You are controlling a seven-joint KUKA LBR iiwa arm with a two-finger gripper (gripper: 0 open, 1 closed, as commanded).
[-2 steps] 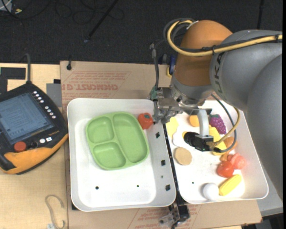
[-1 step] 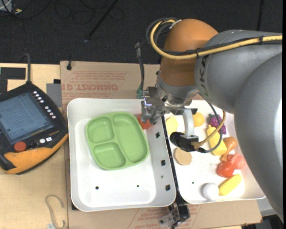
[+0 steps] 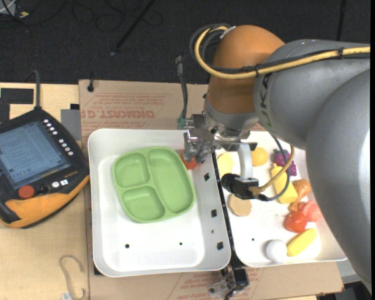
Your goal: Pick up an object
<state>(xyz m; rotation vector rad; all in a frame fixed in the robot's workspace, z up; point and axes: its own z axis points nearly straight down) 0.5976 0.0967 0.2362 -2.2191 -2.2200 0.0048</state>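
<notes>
Reach step: hand (image 3: 197, 147), grip state not discernible, low over the divide between the bins beside a small red item (image 3: 190, 164) at the green tray's (image 3: 153, 184) 2 o'clock; next move calls for a square descent and firm closure on it.

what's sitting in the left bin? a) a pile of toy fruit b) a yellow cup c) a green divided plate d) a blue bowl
c: the green divided plate with three compartments lies in the left bin, while the toy fruit lies in the right bin.
</notes>
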